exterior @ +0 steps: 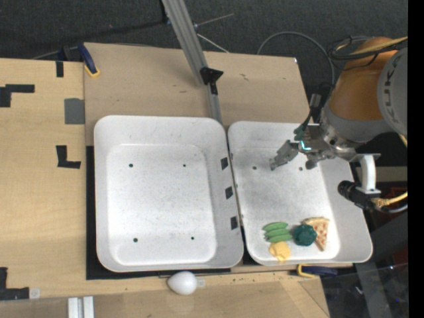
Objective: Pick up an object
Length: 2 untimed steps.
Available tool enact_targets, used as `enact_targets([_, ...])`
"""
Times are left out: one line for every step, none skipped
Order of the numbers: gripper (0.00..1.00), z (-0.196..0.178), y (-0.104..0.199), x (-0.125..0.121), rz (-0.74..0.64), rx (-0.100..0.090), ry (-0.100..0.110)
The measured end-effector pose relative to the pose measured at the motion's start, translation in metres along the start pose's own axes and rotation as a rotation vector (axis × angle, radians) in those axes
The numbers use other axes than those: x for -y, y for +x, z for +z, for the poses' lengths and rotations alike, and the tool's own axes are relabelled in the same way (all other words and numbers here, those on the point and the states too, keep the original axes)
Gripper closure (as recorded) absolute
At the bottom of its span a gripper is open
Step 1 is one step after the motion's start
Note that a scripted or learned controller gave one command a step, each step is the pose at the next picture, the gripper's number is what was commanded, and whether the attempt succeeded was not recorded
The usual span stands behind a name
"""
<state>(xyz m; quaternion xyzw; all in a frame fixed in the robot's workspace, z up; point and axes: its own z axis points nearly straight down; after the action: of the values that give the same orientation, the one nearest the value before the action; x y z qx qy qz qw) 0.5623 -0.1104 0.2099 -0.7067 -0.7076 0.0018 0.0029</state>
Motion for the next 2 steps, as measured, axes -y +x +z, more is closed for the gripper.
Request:
enact_targets([0.00, -0.002, 0.000, -0.001, -0.001, 0.001, -0.005])
enact_targets([0.00, 0.058, -0.003, -0.007, 0.000, 0.002, 0.000])
